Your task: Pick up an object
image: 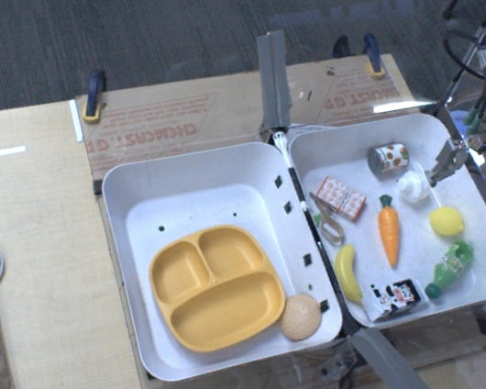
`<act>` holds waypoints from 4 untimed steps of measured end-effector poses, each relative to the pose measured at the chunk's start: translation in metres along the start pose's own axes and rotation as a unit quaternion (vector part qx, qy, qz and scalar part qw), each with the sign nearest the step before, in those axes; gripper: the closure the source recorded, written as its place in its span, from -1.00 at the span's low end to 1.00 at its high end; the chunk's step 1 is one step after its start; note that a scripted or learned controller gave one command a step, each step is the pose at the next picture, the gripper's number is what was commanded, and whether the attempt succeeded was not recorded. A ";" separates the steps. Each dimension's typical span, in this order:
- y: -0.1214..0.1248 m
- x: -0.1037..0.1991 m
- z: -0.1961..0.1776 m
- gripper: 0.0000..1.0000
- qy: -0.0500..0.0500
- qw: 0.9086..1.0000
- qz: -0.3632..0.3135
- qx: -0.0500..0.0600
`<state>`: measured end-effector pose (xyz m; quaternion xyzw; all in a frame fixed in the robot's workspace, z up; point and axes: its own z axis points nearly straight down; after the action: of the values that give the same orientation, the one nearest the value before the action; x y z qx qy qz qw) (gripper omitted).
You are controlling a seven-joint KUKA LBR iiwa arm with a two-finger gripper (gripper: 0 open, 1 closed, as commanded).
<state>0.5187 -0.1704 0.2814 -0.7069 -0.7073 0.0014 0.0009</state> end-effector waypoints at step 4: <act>-0.020 -0.015 0.182 1.00 0.005 0.999 -0.044 -0.001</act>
<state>0.4985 -0.1852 0.0998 -0.6750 -0.7378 -0.0028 0.0043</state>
